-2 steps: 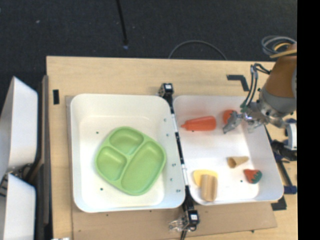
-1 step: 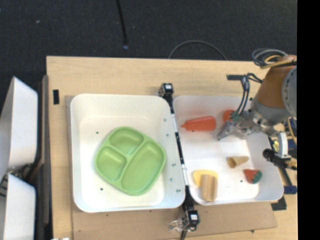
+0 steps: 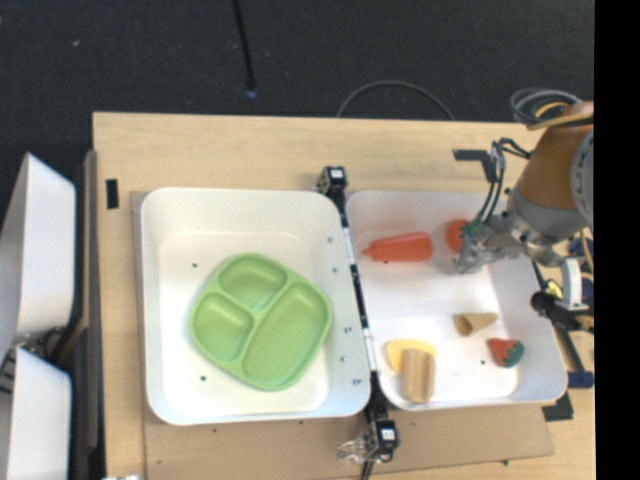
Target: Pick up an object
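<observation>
Objects for picking lie in the right bin, and your end effector is low in that same bin, near its back edge; you cannot tell from this view whether it is spread or pressed together. Touching or just beside the end effector, on its back side, you see a small orange-red piece, partly hidden. Just to the left of the end effector lies an orange carrot, on its side with its narrow end toward the left bin. Nearer the front of the right bin than the end effector is a small tan cone, and a little further front and right of that a strawberry with a green cap. At the front left corner of the right bin you have a yellow piece with a tan cylinder lying against it. The arm reaches in from the right of the end effector. In the left bin sits a green divided plate. Both bins rest on the wooden counter.
</observation>
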{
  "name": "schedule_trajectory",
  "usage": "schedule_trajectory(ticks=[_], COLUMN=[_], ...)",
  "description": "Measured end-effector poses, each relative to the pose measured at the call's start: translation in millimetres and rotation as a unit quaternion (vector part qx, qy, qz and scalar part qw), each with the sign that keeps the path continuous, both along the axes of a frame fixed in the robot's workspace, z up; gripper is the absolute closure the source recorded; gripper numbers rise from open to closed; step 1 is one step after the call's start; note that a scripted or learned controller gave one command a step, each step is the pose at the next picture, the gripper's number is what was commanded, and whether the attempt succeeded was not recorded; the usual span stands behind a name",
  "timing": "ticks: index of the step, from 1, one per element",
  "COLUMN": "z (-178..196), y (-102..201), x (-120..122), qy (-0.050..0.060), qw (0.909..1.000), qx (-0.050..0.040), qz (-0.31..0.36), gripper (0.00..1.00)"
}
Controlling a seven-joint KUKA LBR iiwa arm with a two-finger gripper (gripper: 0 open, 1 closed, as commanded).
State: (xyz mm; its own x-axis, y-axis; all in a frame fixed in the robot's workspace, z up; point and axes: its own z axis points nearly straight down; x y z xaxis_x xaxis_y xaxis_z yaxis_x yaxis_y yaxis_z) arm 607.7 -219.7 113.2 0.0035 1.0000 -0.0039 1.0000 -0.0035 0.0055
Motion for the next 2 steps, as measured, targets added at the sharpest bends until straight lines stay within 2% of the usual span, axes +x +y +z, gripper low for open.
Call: schedule_trajectory(ticks=[2], z=[95], y=[5], x=[6], qy=[-0.001], qw=[1.0000], qx=[0.0012], qz=[0.004], gripper=[1.00])
